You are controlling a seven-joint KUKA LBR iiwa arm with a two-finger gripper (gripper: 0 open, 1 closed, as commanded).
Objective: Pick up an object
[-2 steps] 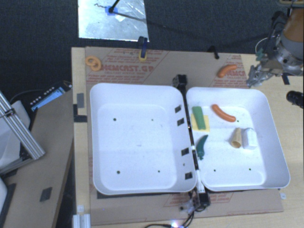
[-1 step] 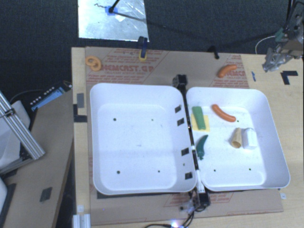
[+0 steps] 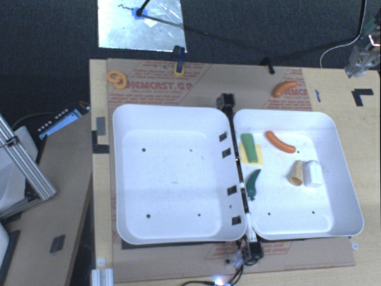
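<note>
Cardboard-topped bench (image 3: pixel 149 79) holds your two bins; right bin (image 3: pixel 339 159) has a sausage (image 3: pixel 280 141), green pepper (image 3: pixel 252 184), ice-cream cone (image 3: pixel 296 173); gripper state can't tell.

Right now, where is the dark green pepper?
The dark green pepper lies in the right bin, near its left wall, just below the yellow-green block.

Two shallow white bins sit side by side on the surface (image 3: pixel 149 79). The right bin (image 3: pixel 339 159) holds a green and yellow block (image 3: pixel 250 148) near its left wall, a dark green pepper-like piece (image 3: pixel 252 183) below it, an orange sausage (image 3: pixel 280 141) toward the top, and a tan cone (image 3: pixel 296 173) touching a white piece (image 3: pixel 313 173). The left bin (image 3: pixel 128 130) lies beside it. On the surface behind lie another orange sausage (image 3: pixel 284 89) and a pretzel (image 3: pixel 117 78)
</note>
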